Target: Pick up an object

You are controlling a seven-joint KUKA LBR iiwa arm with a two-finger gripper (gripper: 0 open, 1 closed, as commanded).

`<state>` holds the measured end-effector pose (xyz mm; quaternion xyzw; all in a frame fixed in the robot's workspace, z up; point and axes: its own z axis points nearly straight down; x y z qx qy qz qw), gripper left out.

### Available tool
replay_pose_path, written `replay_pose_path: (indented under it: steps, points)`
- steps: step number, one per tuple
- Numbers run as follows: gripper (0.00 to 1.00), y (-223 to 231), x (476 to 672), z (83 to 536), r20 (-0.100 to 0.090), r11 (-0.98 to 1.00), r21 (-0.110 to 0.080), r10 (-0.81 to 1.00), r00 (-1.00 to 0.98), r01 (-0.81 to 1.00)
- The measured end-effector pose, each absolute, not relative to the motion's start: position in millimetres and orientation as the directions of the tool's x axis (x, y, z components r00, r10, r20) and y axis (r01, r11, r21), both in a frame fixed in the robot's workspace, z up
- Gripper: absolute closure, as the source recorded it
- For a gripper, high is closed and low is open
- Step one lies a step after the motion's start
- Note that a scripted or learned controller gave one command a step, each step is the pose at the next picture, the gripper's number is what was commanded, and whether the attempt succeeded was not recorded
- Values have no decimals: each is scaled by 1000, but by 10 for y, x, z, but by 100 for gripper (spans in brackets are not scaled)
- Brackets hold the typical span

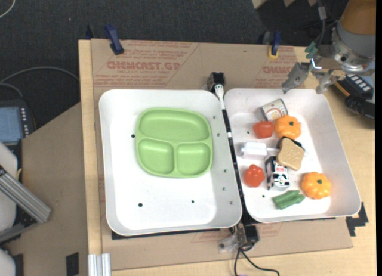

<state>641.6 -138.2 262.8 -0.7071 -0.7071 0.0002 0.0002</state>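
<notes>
Right bin front (343,206) | green pepper (287,199) long axis left-right, slightly tilted

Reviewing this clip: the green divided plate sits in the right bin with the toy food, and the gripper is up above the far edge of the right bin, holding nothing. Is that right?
Not quite. The camera view shows the green divided plate in the left bin, by itself; the toy food, such as the two orange pumpkins, lies in the right bin. The rest stands: the gripper is above that bin's far edge, open, with nothing between its fingers.
</notes>
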Motion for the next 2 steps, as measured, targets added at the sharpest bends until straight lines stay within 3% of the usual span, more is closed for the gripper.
replay_pose_path:
  steps: [1,2]
  points:
    - [0,-1123,6068,888,4,0,-14,1000,0,1000]
    - [0,-1091,5362,842,3,-3,-9,1000,3,1000]
